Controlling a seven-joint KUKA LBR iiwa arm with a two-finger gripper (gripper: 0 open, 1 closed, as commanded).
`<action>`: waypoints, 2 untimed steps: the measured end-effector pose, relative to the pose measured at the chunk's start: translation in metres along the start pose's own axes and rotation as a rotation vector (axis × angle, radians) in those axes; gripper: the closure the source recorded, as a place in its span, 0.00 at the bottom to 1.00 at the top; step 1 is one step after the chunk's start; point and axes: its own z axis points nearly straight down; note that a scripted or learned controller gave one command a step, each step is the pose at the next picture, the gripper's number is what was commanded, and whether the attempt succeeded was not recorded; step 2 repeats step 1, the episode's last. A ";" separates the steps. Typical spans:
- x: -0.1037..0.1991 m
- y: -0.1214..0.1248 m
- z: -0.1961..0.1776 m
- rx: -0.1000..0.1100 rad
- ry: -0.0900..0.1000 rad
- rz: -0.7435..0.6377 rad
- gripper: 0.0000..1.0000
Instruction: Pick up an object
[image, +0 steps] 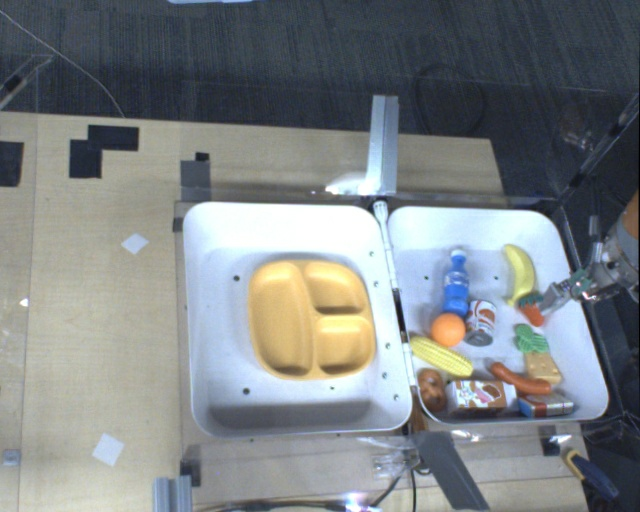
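Grey jaws (553, 294), spread I cannot tell how, are reaching beside the banana (518, 272), nothing lifted yet.

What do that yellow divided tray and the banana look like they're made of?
The yellow divided tray looks like moulded plastic with a matte finish: one even colour, soft rounded compartment edges, no glare. The banana seems to be a plastic toy, smooth and slightly glossy, with a uniform bright yellow skin; at this size, real fruit can't be fully ruled out.
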 end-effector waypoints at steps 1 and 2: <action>-0.018 0.045 0.101 -0.011 -0.003 0.336 1.00; -0.018 0.045 0.101 -0.011 -0.003 0.336 1.00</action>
